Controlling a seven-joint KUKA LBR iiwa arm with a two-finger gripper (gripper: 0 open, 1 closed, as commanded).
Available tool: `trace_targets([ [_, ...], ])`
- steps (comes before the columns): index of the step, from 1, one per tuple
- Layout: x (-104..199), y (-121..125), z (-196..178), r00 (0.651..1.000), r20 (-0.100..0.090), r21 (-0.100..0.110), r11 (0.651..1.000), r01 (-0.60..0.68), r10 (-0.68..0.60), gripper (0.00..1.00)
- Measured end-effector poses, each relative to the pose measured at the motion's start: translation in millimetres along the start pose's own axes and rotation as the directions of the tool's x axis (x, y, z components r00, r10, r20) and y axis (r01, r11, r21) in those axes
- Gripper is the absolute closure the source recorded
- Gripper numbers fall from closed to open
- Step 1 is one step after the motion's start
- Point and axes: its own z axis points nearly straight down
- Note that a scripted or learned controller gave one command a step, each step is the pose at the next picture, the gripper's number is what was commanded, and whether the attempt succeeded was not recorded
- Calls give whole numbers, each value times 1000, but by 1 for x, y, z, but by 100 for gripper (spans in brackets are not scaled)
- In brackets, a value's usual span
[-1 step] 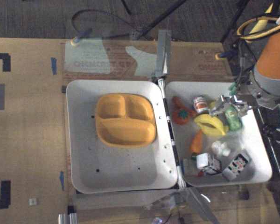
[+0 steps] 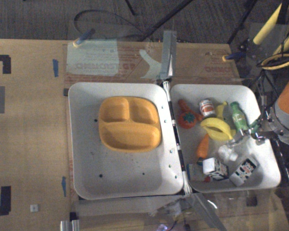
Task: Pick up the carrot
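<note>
Reaching in from the right edge of the frame, the arm (image 2: pixel 285 110) hangs over the right bin (image 2: pixel 267 174), and its tool (image 2: pixel 245 136) sits low in the right-centre of the picture, just beside a clear crumpled bag (image 2: pixel 228 153). Whether the tool is released or clenched I cannot tell; the metal parts there blur together, and nothing is visibly caught in it.

The carrot (image 2: pixel 203 146) lies in the same bin, to the left of the tool and slightly lower in the frame, close to the bin's left wall. Its long axis runs nearly top to bottom in the picture, leaning a little to the right at the top, where its tip tucks just under the banana (image 2: pixel 216 127). A small white box (image 2: pixel 209 166) rests just below its lower end.

So the coming move turns, in my judgement, on a short shift leftward across the bag, with the tool closing across the carrot's narrow width rather than along its length. The banana and box crowd both ends, so the mid-body looks like the cleanest place to grasp.

The left bin (image 2: pixel 82 143) holds an orange divided plate (image 2: pixel 130 124), well apart from the work.
</note>
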Motion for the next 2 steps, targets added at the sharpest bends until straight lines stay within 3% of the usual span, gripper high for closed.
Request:
trace_targets([
  [1,-12,-2,72,985,-1,2,985,-172,172,0],
  [2,8,54,54,993,3,-4,993,119,-119,0],
])
